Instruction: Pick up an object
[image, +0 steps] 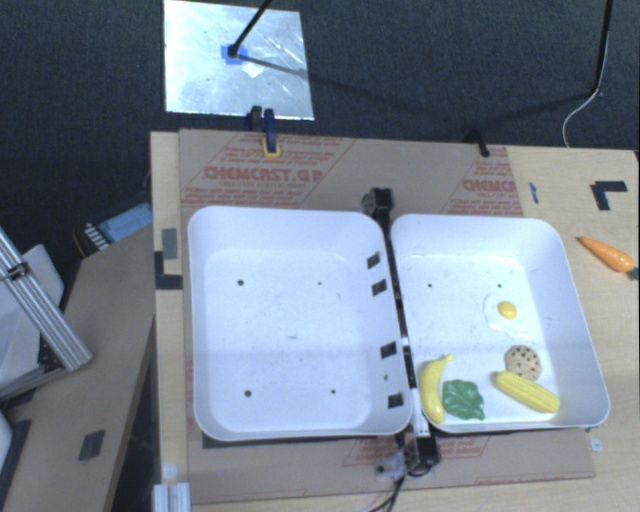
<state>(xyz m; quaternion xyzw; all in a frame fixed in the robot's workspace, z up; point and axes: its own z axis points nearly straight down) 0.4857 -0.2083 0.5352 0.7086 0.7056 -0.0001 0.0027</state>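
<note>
Right bin (470, 240): one fried egg (504, 311) toward the right wall; along the near edge one cookie (522, 361), one corn cob (527, 392) just in front of the cookie, one banana (433, 388) by the left wall, and one green leaf (463, 400) touching the banana. Left bin (290, 225): bare white floor. On the bench (420, 165), right of the bins, one carrot (607, 254); gripper state cannot be told.

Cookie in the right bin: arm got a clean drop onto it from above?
Probably yes. The cookie lies flat on the right bin floor with nothing over it. The fried egg sits apart behind it; the corn lies close in front, so the fingers may brush it.
</note>
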